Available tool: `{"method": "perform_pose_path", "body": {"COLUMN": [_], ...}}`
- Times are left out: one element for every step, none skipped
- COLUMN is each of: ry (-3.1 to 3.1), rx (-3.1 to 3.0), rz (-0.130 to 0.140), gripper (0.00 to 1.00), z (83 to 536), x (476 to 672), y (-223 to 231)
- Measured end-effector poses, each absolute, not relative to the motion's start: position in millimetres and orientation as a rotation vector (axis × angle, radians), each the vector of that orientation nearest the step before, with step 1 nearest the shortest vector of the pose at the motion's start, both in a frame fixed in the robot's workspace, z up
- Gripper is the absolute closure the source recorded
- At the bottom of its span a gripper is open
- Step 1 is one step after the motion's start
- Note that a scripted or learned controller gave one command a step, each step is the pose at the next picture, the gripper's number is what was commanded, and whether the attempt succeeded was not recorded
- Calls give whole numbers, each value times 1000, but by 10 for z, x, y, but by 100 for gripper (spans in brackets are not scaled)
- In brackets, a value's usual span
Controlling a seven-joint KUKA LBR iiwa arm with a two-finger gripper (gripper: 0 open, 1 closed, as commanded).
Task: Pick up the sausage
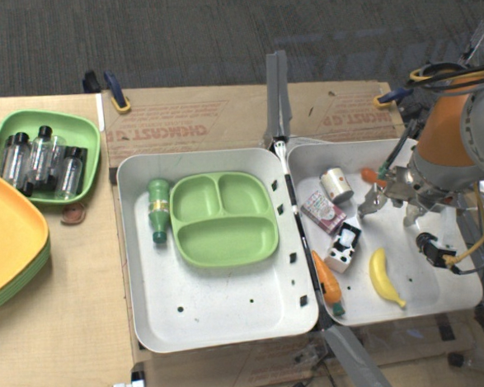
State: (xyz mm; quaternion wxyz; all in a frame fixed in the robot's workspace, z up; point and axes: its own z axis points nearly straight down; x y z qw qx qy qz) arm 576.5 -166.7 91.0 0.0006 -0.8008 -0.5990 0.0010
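A small red-orange piece that looks like the sausage (369,174) lies near the back of the right bin (448,298), partly hidden by the arm's wrist. My gripper (392,207) hangs low over the bin just in front and to the right of it. Its two silver fingers (370,202) are spread open and I see nothing between them. The grey arm with its orange band (444,133) reaches in from the right.
The right bin also holds a tin can (335,184), a pink packet (322,209), a black-and-white box (343,246), a carrot (327,282) and a banana (386,278). In the left bin (151,311) are a green divided plate (223,219) and a green bottle (159,209).
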Motion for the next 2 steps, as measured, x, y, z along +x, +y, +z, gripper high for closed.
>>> {"method": "perform_pose_path", "body": {"ry": [-1945,-1768], "rx": [-2467,-2590], "rz": [4,-6], "gripper": [0,0], "z": [2320,920], "x": [5853,6186], "y": [-2010,-2009]}}
